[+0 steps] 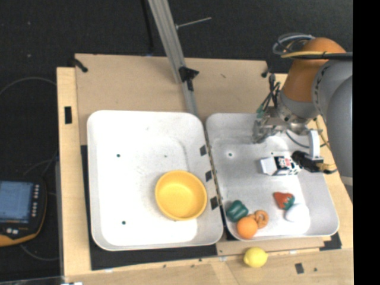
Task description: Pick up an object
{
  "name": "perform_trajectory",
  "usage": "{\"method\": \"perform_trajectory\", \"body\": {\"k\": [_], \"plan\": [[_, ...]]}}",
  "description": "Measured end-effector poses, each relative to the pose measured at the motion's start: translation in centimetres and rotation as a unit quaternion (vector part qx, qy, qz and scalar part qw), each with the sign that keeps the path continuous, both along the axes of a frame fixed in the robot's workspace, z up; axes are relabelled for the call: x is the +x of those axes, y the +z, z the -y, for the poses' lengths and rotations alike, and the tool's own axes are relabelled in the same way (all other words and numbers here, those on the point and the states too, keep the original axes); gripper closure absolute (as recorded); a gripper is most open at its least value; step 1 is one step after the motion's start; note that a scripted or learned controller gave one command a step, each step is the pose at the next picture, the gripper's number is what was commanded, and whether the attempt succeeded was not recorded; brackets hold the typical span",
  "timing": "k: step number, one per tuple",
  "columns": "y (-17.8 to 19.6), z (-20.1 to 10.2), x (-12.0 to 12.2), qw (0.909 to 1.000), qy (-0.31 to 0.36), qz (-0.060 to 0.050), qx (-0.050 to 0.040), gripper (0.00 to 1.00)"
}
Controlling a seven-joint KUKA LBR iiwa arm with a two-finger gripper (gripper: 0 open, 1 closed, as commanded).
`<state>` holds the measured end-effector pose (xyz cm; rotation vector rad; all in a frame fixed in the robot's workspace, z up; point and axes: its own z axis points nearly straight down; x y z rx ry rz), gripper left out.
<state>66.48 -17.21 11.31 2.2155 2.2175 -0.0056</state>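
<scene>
Small objects cluster at the right bin's (237, 141) near edge: green piece (237, 209), orange ball (246, 227), red-and-green item (284, 200), a white box (278, 165) mid-bin. The gripper (262, 130) hangs over the far edge, nothing visibly gripped; how far its fingers are spread, can't tell. Yellow bowl (181, 195) sits in the left bin (124, 141); a lemon (255, 257) lies on the bench (119, 82).

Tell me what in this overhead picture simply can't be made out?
- Gripper, camera view: too small and blurred to tell its fingers' state.
- Small white box: print too small to read.
- Arm: cut off by the right edge.
- Handheld screen: cut off by the left edge.
</scene>
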Motion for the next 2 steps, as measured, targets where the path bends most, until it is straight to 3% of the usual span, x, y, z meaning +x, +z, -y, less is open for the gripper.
{"method": "perform_trajectory", "body": {"k": [1, 2], "plan": [[4.8, 0.0, 0.9, 1.0000, 0.001, 0.003, 0.0038, 1.00], [10.6, 0.3, 0.1, 1.0000, 0.000, 0.003, 0.0033, 1.00]]}}
